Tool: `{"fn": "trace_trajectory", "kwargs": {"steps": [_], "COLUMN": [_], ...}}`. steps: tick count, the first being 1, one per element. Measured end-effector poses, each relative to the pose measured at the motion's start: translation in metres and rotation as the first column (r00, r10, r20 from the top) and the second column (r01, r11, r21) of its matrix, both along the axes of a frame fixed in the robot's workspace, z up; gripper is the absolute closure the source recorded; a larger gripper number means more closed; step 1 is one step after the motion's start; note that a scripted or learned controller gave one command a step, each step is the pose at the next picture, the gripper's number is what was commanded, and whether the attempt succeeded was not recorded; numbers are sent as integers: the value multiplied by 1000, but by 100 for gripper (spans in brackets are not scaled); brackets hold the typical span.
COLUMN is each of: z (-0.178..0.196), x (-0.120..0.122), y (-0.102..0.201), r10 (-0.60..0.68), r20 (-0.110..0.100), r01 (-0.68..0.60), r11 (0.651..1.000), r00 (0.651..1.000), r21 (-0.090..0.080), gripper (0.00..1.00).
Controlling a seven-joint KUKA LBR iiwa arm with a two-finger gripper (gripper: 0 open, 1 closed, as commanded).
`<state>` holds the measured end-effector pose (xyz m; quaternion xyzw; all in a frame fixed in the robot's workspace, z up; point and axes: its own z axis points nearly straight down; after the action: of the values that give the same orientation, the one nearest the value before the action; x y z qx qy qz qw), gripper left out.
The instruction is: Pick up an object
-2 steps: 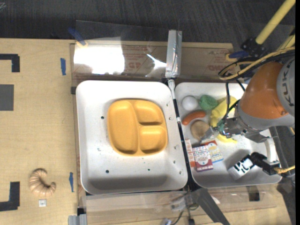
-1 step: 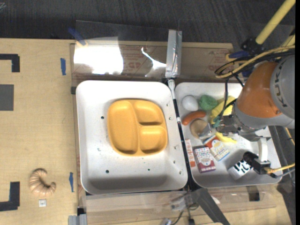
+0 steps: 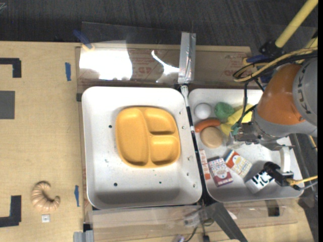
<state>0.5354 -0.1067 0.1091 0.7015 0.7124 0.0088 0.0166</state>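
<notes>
A jumble of small objects (image 3: 214,122) lies in the right bin (image 3: 222,193), mostly toward its left wall and far corner. The arm (image 3: 282,102) bends down over them from the right, gripper (image 3: 237,132) just beside them; its grasp cannot be told.

Two white bins (image 3: 96,135), one yellow divided plate (image 3: 148,136), two small cartons (image 3: 220,171), one croissant (image 3: 45,196).

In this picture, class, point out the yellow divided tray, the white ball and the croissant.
yellow divided tray (image 3: 135,135): camera view, floor of its large compartment.
white ball (image 3: 202,109): camera view, its top.
croissant (image 3: 44,196): camera view, middle of its curved body.
</notes>
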Motion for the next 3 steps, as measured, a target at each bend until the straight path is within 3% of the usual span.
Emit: {"fn": "trace_trajectory", "kwargs": {"steps": [1,2,3], "z": [-1,85,-21], "x": [-1,-29,-1], "y": [0,-36,7], "r10": [0,86,-19], "r20": [-2,-29,-28], "r01": [0,-85,20], "r11": [1000,996,1000], "r00": [1000,996,999], "r21": [0,8,9], "gripper": [0,0,0]}}
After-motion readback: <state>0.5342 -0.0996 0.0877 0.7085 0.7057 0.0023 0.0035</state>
